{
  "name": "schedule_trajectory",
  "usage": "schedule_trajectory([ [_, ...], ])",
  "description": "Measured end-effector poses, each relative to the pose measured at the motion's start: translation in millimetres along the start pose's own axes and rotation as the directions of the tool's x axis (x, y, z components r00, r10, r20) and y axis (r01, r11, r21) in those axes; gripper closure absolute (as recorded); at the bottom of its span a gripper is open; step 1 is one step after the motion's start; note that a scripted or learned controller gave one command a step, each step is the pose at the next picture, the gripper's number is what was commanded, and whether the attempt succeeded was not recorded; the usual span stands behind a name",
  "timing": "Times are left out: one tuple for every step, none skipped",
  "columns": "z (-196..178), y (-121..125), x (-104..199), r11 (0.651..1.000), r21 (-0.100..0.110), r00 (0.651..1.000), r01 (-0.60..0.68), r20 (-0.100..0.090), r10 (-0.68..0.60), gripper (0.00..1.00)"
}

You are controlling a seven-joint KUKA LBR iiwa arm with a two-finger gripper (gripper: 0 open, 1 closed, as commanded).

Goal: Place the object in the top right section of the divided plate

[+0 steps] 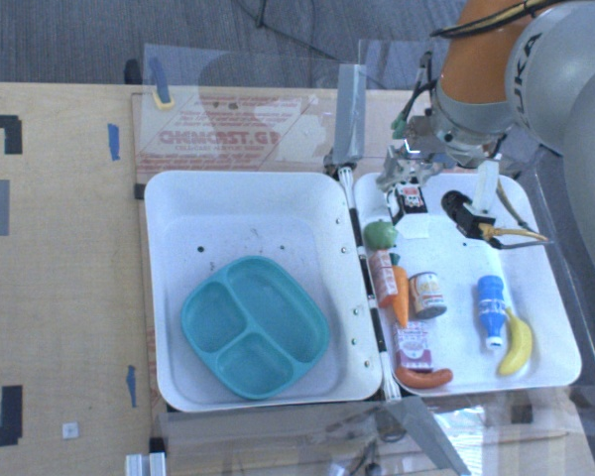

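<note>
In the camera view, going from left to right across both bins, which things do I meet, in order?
Teal divided plate → carrot → small can → blue bottle → banana.

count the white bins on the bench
2. The left shallow white plastic bin holds the teal divided plate; the right shallow white plastic bin sits beside it.

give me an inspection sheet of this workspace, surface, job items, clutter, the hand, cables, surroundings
Surface: wooden bench bearing two white bins, left bin and right bin.
Job's things: teal divided plate in the left bin, nothing on it.
Clutter: right bin holds banana, blue bottle, can, carrot, sausage, green ball.
Hand: hand over the right bin's far end; grip unclear.
Cables: black cable on the floor beyond the bench.
Surroundings: blue tape marks.
</note>
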State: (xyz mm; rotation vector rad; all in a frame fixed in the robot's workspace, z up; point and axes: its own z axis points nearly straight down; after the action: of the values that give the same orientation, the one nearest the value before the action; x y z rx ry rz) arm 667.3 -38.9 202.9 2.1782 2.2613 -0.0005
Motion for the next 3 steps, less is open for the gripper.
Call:
schedule_trajectory([
  [18, -70, 45, 0.939, 0.001, 0.939, 0.343, -0.003, -0.343, 1.00],
  [18, -143, 101, 0.730, -0.001, 0.730, 0.684, -0.003, -0.684, 1.00],
  [18, -179, 29, 0.590, -0.002, 0.590, 0.808, -0.002, -0.808, 1.00],
])
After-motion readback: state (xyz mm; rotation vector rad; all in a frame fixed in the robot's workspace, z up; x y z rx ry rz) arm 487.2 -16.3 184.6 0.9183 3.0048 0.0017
